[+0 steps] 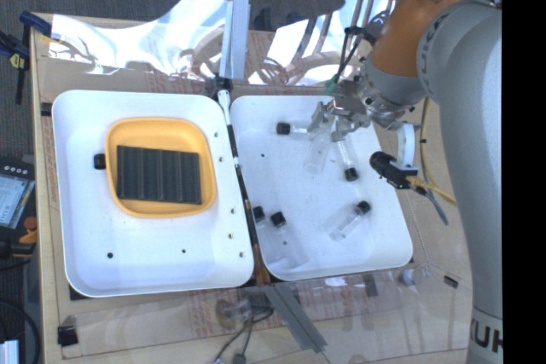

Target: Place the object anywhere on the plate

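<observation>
A yellow plate [194,137] lies in the left bin [77,251] with a dark ridged slab [159,173] on it. Several clear vials with black caps lie in the right bin [384,247]: one at the upper left [294,130], one near the middle right [345,159] and one lower right [348,222]. My gripper [333,120] hangs over the upper part of the right bin, between the first two vials and close to them. I see nothing clearly held in it.
Two loose black caps [277,218] sit near the right bin's left wall. A small black piece [100,161] lies left of the plate. A black divider [239,175] runs between the bins. Crumpled foil [153,47] lies behind them.
</observation>
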You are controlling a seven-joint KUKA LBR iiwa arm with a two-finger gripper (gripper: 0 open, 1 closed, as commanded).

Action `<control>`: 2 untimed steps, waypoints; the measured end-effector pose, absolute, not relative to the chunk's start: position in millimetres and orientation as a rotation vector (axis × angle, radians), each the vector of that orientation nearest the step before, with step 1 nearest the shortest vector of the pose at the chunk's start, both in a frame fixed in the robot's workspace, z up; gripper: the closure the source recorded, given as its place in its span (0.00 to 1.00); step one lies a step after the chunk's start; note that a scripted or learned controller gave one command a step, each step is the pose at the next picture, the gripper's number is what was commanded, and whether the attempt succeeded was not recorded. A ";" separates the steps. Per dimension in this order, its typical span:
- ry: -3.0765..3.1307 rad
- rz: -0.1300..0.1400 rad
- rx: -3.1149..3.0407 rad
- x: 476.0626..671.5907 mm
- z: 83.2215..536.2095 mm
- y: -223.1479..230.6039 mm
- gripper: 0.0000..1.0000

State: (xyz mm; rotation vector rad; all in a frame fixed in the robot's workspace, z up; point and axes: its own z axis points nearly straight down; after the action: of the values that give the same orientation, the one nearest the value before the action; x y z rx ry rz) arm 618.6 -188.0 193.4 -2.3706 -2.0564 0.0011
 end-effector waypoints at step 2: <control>-2.348 0.003 -2.084 602.0 176.8 -99.0 1.00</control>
State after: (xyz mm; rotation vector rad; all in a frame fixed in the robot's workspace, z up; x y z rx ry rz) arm 602.0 -99.0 176.8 -2.0837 -2.3479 0.0027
